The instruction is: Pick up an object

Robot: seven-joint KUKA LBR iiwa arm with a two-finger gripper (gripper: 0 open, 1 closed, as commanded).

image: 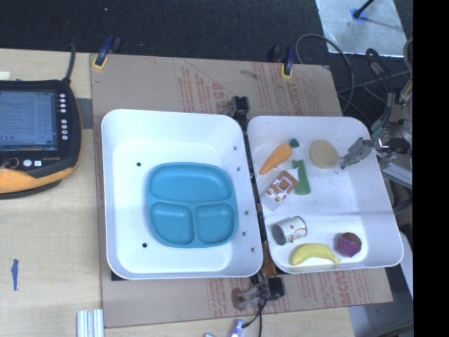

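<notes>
The right white bin holds several small objects. An orange carrot lies at its upper left, with a green piece just to the right of it. A beige round disc sits near the top. Below the carrot are a small red-and-white carton and a tipped can. A yellow banana and a purple lump lie along the front wall. My gripper reaches in from the right edge, its tip just right of the beige disc, with nothing seen in it.
The left white bin carries a blue divided plate. A teach pendant rests on the bench at far left. Cables and arm hardware crowd the right bin's right side. Clamps hold the cardboard underlay at the back.
</notes>
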